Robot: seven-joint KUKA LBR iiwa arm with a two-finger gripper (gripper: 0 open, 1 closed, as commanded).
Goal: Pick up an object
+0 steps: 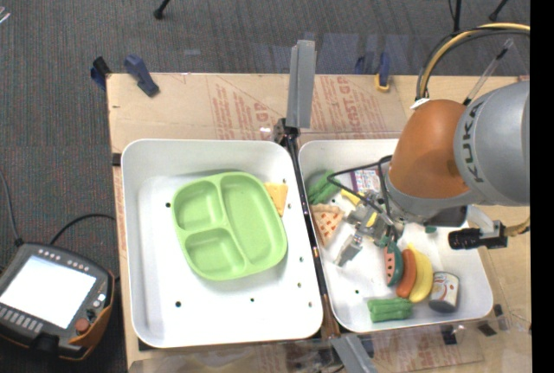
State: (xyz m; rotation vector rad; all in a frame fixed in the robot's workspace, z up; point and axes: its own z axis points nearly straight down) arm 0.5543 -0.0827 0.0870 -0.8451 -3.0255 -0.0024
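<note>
The arm [463, 151] is leaning in over the right bin [480, 293], its pincer [357, 243] hanging with fingers spread and grasping nothing, just above the bin floor beside a pizza slice toy [325, 222]. That bin is also holding a green piece [322, 186] at its upper left, a banana [421, 274] lying against a watermelon slice [395, 264], a small can [444, 292] and a green pod [389, 308]. The left bin [143, 276] is carrying a green divided plate [229, 225], with an orange wedge [277, 194] touching its upper right edge.
</note>
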